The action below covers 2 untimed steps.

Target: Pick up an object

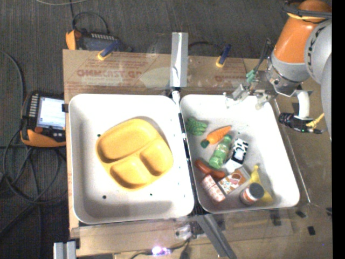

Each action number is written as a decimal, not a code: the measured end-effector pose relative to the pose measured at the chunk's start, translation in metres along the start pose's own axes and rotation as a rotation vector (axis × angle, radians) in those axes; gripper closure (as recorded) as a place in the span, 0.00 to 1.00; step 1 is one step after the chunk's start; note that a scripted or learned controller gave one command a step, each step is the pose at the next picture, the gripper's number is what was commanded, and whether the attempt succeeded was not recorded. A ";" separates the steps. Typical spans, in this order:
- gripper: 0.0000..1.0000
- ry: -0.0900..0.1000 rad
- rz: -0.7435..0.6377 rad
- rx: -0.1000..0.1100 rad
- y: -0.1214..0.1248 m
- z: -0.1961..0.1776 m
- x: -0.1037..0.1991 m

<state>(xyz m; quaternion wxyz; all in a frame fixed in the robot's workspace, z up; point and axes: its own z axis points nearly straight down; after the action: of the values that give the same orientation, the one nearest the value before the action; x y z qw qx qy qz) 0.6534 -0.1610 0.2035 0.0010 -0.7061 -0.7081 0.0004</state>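
A robotics lab: white bins on a cardboard-topped bench, loose cables, a teach pendant on the floor.

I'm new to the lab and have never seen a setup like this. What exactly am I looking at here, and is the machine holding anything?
This is one camera fixed above a bench, looking down at a slant. The grey and orange shape at the upper right is a robot arm; its gripper hangs over the far edge of the right bin, with nothing visible between its fingers. The left bin holds a yellow divided tray. The right bin holds small toy groceries: a carrot, a green bottle, a green leafy vegetable, a small carton, a can, among others. Its job is to pick up one object; none is lifted yet.
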 end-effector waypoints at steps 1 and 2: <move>0.00 -0.001 -0.209 -0.003 -0.073 0.106 0.010; 1.00 0.000 -0.208 -0.006 -0.072 0.097 0.010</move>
<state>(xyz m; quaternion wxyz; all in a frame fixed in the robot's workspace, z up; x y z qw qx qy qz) 0.5809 -0.1508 0.1069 -0.0010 -0.6287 -0.7777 -0.0020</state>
